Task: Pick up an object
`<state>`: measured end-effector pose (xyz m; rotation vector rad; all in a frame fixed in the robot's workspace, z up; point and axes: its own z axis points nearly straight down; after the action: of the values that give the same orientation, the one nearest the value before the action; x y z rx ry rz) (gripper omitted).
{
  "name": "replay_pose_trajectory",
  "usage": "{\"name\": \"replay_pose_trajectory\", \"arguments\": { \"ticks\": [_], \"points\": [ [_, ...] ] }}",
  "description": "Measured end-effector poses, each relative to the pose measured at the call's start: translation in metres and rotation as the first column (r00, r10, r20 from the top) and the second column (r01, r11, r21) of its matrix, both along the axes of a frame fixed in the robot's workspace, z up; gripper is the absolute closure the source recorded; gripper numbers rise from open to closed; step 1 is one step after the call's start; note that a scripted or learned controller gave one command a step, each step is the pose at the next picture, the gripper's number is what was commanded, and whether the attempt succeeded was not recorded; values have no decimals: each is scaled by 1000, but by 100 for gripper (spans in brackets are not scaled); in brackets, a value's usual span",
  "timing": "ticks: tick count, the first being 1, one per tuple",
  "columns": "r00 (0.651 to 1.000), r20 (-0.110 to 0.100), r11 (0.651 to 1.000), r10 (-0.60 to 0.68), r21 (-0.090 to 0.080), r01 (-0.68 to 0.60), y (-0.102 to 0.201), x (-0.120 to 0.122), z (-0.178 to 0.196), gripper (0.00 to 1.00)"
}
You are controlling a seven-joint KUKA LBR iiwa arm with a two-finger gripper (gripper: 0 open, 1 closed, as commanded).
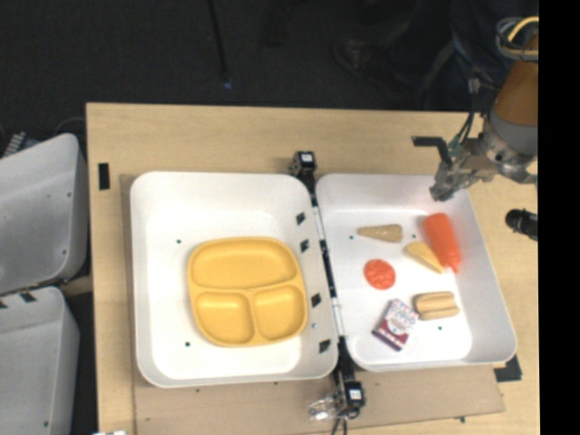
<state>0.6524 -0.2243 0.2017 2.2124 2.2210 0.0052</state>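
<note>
The right bin (480, 333) holds several small things: an orange carrot (443, 239), a yellow wedge (423, 256), a tan cone-shaped piece (381, 233), a red disc (380, 274), a hot dog bun (435, 305) and a small purple-and-white packet (395, 324). My gripper (444, 187) hangs over the bin's far right corner, just above the carrot's upper end and apart from it. Nothing shows between its fingers.
A yellow divided plate (246, 290) lies in the left bin (154, 243). A black clip (303, 162) sits at the top of the seam between the bins and another clip (348, 393) at the bottom. Grey casings (36, 216) stand off the bench's left side.
</note>
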Motion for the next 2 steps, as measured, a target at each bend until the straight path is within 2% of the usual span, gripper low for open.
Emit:
{"name": "replay_pose_trajectory", "arguments": {
  "ticks": [1, 2],
  "points": [
    [1000, 2, 1000, 1, 0, -1, 7, 7, 59, 100],
    [1000, -2, 1000, 3, 1, -3, 6, 8, 81, 100]
  ]
}}
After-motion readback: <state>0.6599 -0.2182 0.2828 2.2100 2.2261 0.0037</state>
